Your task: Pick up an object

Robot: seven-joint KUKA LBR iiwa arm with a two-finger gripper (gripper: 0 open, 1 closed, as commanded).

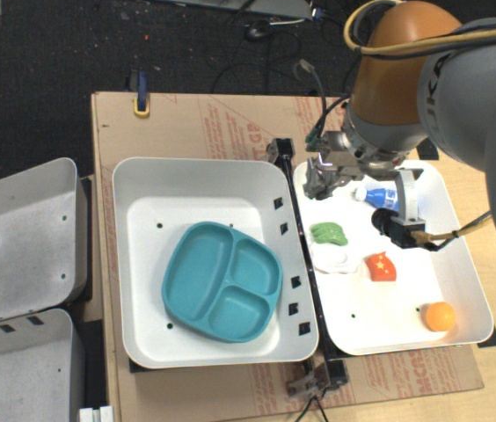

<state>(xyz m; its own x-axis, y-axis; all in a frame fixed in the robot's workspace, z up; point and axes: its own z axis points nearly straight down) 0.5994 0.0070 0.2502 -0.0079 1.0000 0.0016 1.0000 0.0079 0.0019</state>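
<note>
The hand [325, 181] hangs low over the far left corner of the right bin [472, 297], nothing visibly lifted; whether it is apart or together cannot be told (the wrist masks it). A green piece [328, 233], red block [381, 267] and orange ball [440, 316] lie loose nearby.

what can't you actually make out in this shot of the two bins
- Gripper: finger state unreadable in the camera view, dark and small under the wrist.
- Blue object: partly covered by the arm's white and black fittings.
- White item beneath the green piece: blends into the right bin.
</note>
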